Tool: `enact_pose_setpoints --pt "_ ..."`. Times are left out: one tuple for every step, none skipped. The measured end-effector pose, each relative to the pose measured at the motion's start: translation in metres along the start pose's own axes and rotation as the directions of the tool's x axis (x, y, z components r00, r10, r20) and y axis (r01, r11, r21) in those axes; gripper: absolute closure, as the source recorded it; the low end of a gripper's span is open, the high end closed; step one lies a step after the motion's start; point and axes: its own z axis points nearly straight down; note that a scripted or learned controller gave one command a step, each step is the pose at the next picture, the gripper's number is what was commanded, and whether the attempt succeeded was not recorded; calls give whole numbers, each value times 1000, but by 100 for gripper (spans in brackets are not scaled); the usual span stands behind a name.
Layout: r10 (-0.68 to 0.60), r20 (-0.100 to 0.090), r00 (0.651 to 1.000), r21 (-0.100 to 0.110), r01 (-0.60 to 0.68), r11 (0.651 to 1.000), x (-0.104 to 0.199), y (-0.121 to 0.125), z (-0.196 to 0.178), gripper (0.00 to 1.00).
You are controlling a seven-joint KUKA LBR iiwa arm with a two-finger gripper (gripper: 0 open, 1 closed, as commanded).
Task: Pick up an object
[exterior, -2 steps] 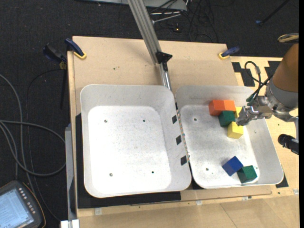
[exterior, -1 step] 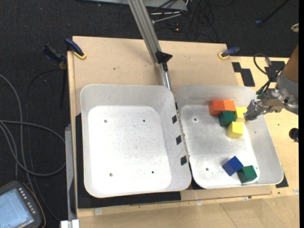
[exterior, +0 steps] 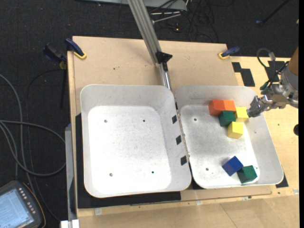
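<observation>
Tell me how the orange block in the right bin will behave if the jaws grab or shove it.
The orange block looks rigid and flat-faced, so it should slide rather than roll. It touches a green block, so a shove would probably move both. It is probably light.

Left white bin (exterior: 95, 103) on wooden bench (exterior: 118, 61); blue clamps (exterior: 71, 45) at corners; grey pole (exterior: 142, 20); screen (exterior: 16, 208) bottom-left.

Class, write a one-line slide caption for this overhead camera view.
Gripper reaches into the right bin beside a cluster of orange, green and yellow blocks.
</observation>
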Motion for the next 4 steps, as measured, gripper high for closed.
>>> enact_pose_setpoints --pt "-5 -3 1000 4 5 1000 43 -2 6 100" --pt "-5 -3 1000 5 5 1000 93 -8 16 100" --pt "-6 -4 1000 5 6 1000 144 -6 25 100" --pt "-8 -4 1000 2 8 1000 202 -6 12 100"
